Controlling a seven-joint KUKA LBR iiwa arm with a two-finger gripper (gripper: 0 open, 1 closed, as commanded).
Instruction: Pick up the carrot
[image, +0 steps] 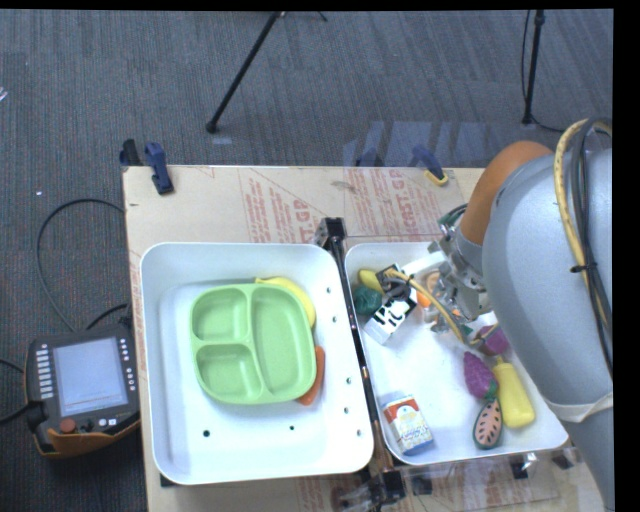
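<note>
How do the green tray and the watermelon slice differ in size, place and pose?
The green tray is much larger than the watermelon slice. The tray lies in the left bin; the slice lies in the right bin, near its front corner. The tray is plain light green with three compartments and rests partly on other things; the slice is red with dark seeds and a green rind, lying flat on the bin floor. Both lie apart from the gripper.

Even, soft overhead light; white bins (165, 300) bright with mild glare, faint shadows, slightly soft focus and grainy overall.
</note>
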